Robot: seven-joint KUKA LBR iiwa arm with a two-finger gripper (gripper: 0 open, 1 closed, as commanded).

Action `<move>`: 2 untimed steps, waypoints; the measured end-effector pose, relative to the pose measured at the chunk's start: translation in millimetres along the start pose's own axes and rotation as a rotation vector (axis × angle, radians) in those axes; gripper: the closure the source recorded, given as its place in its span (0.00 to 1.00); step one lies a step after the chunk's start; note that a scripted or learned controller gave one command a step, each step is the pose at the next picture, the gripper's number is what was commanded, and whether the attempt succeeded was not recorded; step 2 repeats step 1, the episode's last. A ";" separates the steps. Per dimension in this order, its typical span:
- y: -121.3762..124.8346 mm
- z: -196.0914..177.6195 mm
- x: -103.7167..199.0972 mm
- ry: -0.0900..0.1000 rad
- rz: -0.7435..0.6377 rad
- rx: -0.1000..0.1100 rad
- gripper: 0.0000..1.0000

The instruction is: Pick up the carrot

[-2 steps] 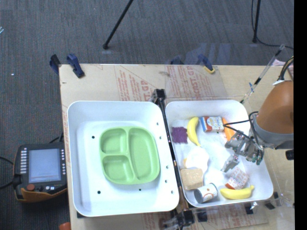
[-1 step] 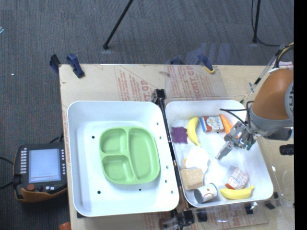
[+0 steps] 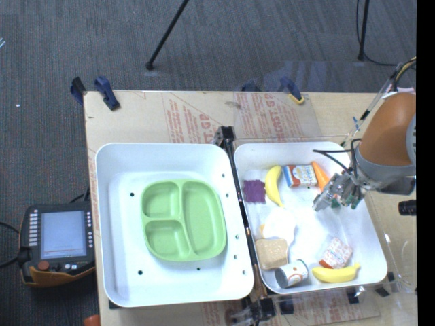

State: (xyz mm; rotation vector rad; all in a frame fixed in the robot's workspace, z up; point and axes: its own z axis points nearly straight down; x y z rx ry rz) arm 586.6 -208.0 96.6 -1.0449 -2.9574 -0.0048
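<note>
Banana [image 3: 335, 273], front of right bin [image 3: 378, 250], beside cup [image 3: 292, 274]. Carrot [image 3: 320, 176] near rear wall, just left of gripper [image 3: 334, 199]; finger state cannot be told.

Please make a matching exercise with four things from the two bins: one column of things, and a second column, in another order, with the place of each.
Things:
1. green plate
2. carrot
3. purple item
4. cup

Places:
A. right bin, near its front edge
B. left bin
C. right bin, beside the gripper
D. right bin, near its left wall

Pairs: 1-B, 2-C, 3-D, 4-A
</note>
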 end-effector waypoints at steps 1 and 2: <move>56.4 -84.4 -16.0 -0.016 0.091 -0.006 1.00; 56.4 -84.4 -16.0 -0.016 0.091 -0.006 1.00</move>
